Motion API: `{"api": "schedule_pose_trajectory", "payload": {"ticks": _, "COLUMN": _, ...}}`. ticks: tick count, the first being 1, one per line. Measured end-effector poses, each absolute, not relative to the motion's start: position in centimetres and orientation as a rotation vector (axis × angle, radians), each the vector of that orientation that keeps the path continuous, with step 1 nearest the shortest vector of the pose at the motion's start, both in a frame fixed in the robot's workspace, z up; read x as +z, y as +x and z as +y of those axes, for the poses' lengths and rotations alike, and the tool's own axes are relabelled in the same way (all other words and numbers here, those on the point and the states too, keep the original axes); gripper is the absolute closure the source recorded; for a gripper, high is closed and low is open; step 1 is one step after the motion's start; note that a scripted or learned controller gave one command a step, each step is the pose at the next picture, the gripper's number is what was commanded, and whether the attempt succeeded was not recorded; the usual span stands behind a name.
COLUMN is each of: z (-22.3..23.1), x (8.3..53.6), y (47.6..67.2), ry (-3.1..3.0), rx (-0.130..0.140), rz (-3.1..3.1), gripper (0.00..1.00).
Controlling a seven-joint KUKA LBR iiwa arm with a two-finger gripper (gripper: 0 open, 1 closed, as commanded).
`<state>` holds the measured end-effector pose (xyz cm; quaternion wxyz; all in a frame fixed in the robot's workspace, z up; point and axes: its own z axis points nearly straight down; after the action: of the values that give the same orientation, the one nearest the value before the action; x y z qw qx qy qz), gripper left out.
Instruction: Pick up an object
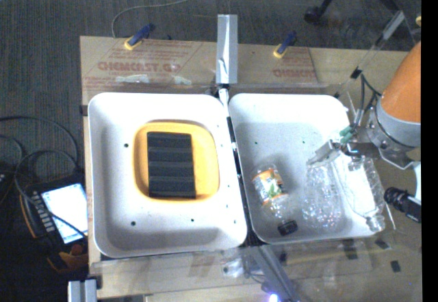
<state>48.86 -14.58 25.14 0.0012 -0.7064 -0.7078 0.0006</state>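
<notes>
we start at the far left, where a tablet (63, 208) with a lit screen lies on the dark carpet beside loose black cables, off the tabletop (102, 61) edge. on the tabletop the left bin (106, 122) sits with its rim just inside the board's left side. in its middle lies a yellow tray (142, 157) carrying a black ridged block (171, 165), and a band of bare white floor runs all around the tray, widest toward the near corners. two blue and yellow clamps (138, 36) grip the far edge of the board, and a grey upright strip (226, 51) stands where the bins meet.

the right bin (287, 112) touches the left one along the shared rim. its far half is bare. near the shared rim, toward the near side, lies a small clear bottle with an orange label (269, 186), a black cap (287, 227) just beside its near end. well to its right a clear crinkled plastic bottle (323, 192) stands close to another clear plastic container (361, 191) that crowds the right wall and near right corner.

the claw (340, 144) hangs over the right part of this bin, above the clear crinkled plastic bottle, with the orange band of the arm (405, 88) at the right edge. we cannot tell how wide it stands, and nothing shows between its tips.
</notes>
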Motion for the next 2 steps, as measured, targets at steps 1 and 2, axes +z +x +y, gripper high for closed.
{"api": "schedule_pose_trajectory", "payload": {"ticks": 1, "z": -19.3, "x": 17.4, "y": 52.1, "ry": -2.184, "rx": 0.003, "rz": -2.254, "gripper": 0.0}}
{"api": "schedule_pose_trajectory", "payload": {"ticks": 2, "z": -20.0, "x": 23.4, "y": 51.2, "ry": -2.319, "rx": 0.001, "rz": -2.119, "gripper": 0.0}}
